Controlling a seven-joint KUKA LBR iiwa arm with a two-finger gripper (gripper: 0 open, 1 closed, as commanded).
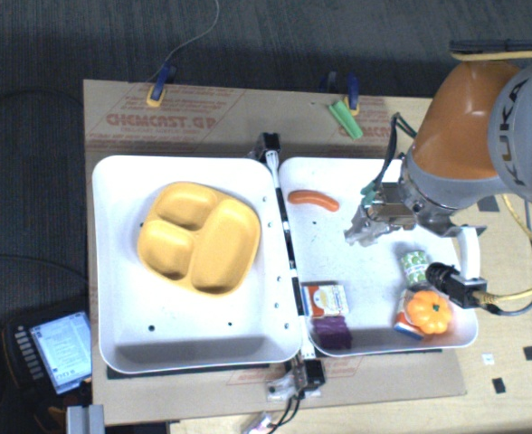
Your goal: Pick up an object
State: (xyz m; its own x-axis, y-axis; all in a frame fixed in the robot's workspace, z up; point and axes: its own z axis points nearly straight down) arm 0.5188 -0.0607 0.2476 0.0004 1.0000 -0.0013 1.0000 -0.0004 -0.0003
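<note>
My gripper [364,231] hangs over the middle of the right bin [375,174], reaching in from the right under the orange-banded wrist. An orange sausage-shaped toy [314,201] lies up and to the left of it. A small red and white box [325,298] and a purple block [333,333] sit near the bin's front wall. A green and white can [414,267] and an orange pumpkin toy [429,312] lie at the front right. Nothing shows between the fingers.
The left bin [121,242] holds a large yellow moulded piece [200,236]. A green clip [346,119] and a blue clamp [161,85] sit on the cardboard behind the bins. A cable runs off to the right by the pumpkin toy.
</note>
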